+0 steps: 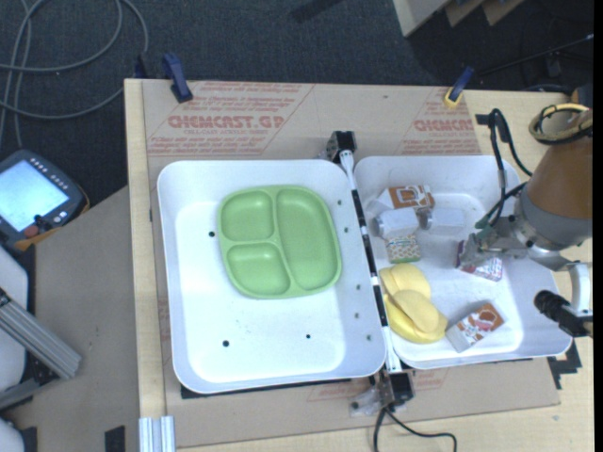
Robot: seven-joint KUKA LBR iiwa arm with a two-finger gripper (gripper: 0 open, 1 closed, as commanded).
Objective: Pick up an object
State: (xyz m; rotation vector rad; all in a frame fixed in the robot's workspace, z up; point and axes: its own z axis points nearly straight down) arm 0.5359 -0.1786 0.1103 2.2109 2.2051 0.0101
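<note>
Packet [487, 268], a small crinkled silver-and-red one, lay flat in the right bin [528, 347], toward 3 o'clock from that bin's middle. It looked the likeliest thing to be picked, since the tool [480, 249] sat directly at its far edge. Its long axis seemed to run roughly from 10 to 4 o'clock, though it was too small to read which end was which. Whether the tool was released or clenched could not be told, and nothing showed it gripping the packet.

Nearest the camera, at 6 o'clock from the packet, a small carton [475, 326] lay on its side, its length running from 8 to 2 o'clock. At 9 o'clock from the carton, two yellow pieces [412, 306] lay touching each other against the bin's left wall. Being well apart from the packet, they probably left the tool free room to come down.

Farther off, at 10 o'clock from the packet, three little boxes [403, 222] stood crowded together, which would likely make any one of them harder to take alone. The arm [558, 196] reached in from 3 o'clock.

In the left bin [188, 328], a green divided plate [280, 241] lay flat, its long axis running from 10 to 4 o'clock. Both bins rested on the surface [236, 121].
</note>
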